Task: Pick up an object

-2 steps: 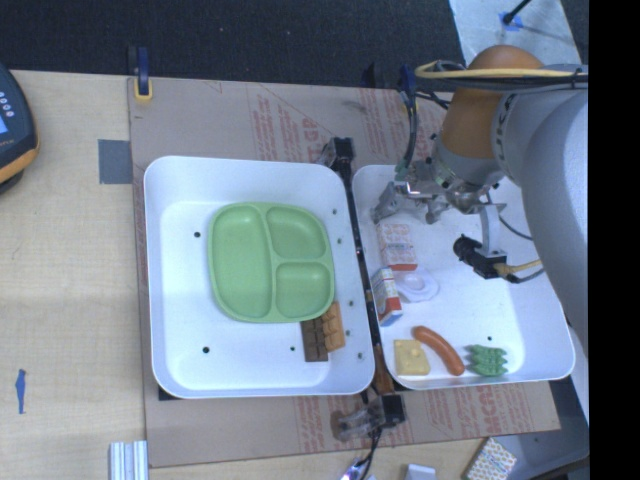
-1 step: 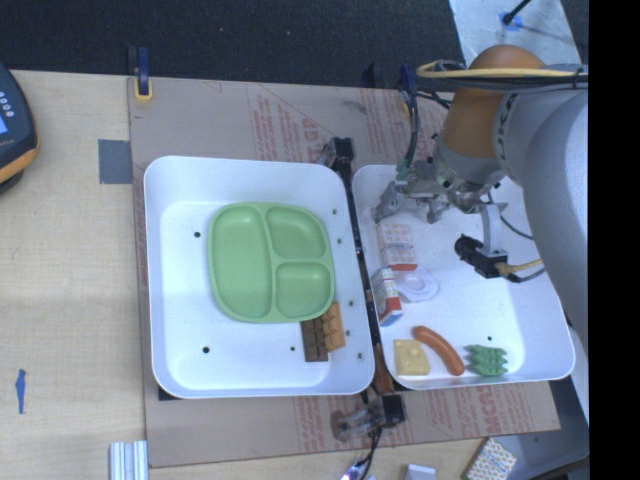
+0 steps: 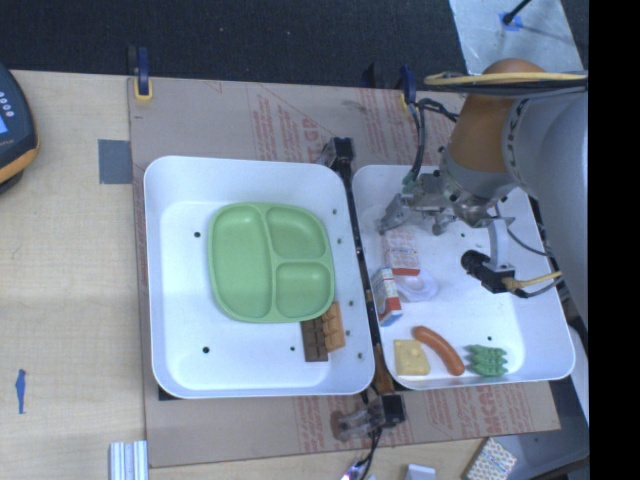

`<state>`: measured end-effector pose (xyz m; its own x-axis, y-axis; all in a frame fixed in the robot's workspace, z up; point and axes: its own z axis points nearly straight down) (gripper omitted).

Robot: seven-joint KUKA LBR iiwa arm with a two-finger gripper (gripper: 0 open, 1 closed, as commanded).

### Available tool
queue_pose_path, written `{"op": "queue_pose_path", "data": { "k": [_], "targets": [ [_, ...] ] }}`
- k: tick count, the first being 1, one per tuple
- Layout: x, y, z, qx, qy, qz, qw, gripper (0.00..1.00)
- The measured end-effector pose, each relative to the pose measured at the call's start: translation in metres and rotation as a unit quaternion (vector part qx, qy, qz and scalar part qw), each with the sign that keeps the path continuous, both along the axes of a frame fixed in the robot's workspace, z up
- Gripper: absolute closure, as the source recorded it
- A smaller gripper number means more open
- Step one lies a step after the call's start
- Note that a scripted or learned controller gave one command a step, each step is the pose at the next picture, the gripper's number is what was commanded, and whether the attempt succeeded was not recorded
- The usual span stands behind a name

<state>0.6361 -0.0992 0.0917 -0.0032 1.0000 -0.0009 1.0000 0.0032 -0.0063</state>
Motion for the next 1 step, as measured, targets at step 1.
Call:
{"op": "queue_pose_path", "data": {
  "k": [1],
  "targets": [
    [0.0212, -0.0285, 0.0009, 0.0000, -0.003, 0.000, 1.0000, 0.00]
  ]
}}
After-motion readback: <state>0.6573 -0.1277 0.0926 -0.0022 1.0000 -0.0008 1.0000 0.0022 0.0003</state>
